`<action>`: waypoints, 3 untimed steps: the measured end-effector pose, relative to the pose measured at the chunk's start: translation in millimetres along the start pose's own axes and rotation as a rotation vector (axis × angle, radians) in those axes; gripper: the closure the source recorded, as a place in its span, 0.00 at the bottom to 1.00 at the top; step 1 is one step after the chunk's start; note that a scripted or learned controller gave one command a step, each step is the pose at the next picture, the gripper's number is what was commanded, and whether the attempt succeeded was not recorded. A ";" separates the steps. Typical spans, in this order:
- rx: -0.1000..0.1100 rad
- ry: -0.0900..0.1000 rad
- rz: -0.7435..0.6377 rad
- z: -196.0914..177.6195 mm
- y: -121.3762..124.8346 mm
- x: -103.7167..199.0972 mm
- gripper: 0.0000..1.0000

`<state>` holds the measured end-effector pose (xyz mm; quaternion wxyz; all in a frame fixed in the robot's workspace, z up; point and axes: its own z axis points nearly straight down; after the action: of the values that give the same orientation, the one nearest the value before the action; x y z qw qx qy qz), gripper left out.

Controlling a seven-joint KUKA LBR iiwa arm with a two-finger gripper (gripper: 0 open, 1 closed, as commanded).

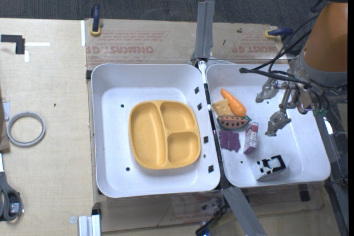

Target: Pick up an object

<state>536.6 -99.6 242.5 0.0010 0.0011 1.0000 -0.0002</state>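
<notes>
A: What lies nearest the front edge of the bench?

B: In the right bin (310,174), close to its front rim, a small black and white object (271,167). Just behind it stand a pink and white carton (251,137) and a purple toy (230,141), side by side near the bin's left wall.

A: And further back?

B: A watermelon slice (233,122) touches the purple toy's far side; behind that a yellow piece (222,108) and a carrot (233,102) lie against each other.

A: The left bin?

B: The left bin (105,135) holds a yellow divided plate (164,134) in its middle.

A: Where is the gripper?

B: The gripper (282,108) hangs over the right bin's right half, well apart from the toys. Its fingers stand apart, with nothing between them.

A: Anything off the bins?

B: A grey tape ring (25,129) near the bench's left edge, scissors (9,202) at its front left corner.
</notes>
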 end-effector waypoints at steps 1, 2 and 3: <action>-0.001 0.001 -0.099 70.2 -18.7 17.9 0.00; 0.000 -0.003 0.249 134.5 -10.4 -27.3 0.00; 0.001 -0.001 0.410 38.3 -20.6 19.3 0.00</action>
<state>517.4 -120.2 204.1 0.0016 0.2045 0.9789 -0.0004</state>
